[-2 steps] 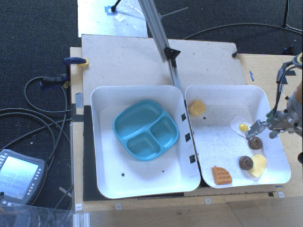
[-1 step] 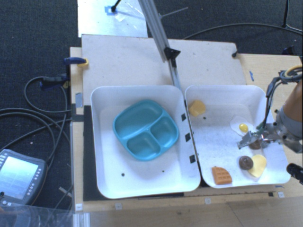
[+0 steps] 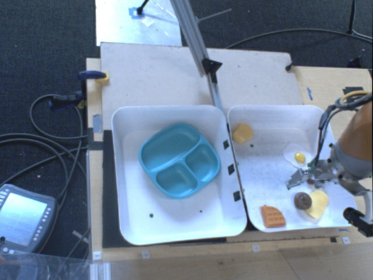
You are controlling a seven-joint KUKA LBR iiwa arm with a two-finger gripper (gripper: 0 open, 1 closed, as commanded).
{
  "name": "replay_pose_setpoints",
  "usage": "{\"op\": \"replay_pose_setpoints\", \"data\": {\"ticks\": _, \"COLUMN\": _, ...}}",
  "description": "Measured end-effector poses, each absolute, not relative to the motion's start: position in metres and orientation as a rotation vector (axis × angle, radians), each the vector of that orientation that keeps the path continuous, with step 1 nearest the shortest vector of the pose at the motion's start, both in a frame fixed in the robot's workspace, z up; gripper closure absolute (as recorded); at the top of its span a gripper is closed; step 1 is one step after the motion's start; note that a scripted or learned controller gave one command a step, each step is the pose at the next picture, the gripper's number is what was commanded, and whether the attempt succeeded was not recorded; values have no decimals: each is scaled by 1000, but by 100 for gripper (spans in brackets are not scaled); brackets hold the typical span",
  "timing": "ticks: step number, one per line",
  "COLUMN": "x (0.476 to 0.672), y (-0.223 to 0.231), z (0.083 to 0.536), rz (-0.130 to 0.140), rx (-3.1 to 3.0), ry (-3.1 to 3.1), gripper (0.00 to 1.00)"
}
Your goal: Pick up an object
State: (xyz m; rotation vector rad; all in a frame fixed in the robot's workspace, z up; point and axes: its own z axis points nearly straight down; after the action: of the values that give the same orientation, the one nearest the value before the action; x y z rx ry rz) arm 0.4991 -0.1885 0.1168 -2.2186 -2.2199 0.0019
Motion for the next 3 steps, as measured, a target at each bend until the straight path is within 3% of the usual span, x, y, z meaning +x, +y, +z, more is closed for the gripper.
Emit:
{"op": "replay_pose_setpoints", "data": {"ticks": 1, "x": 501, "y": -189, "z": 130, "rz": -3, "rx": -2223, "ry": -2224, "gripper": 100}}
{"op": "replay_pose_setpoints", "data": {"ticks": 3, "x": 510, "y": -203, "z": 238, "rz": -5, "rx": -2220, "ry": -2233, "gripper": 100}}
